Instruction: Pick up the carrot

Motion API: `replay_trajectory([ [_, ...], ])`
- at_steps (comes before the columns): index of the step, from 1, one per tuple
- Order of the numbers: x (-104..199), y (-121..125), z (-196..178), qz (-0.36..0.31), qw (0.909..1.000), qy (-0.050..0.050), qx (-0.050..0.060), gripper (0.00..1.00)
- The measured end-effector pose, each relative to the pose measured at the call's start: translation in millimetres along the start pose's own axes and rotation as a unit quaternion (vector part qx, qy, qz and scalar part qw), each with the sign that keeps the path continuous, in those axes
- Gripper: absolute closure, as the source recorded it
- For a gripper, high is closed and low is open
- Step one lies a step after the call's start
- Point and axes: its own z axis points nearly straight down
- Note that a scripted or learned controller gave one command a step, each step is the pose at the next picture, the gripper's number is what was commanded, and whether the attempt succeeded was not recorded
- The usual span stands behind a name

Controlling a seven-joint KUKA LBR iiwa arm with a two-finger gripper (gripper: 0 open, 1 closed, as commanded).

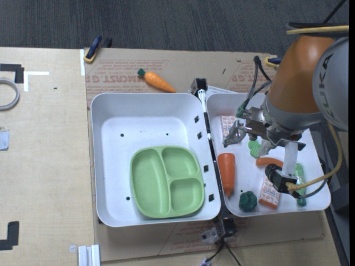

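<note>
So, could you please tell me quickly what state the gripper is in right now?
Gripper: over the right white bin, above the orange carrot; whether it is open or closed cannot be told.

A robotics lab test bench: a grey-and-orange industrial arm (310, 76) with trailing cables reaches over 2 white bins (105, 148) clipped side by side on a cardboard-covered table (122, 73), with black tape markers (12, 71), toy food and a green divided plate (166, 180) as props.
</note>
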Motion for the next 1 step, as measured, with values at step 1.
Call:
replay_trajectory([
  [1, 37.7, 1.7, 51.9, -0.072, 0.9974, 0.000, 0.000, 0.00],
])
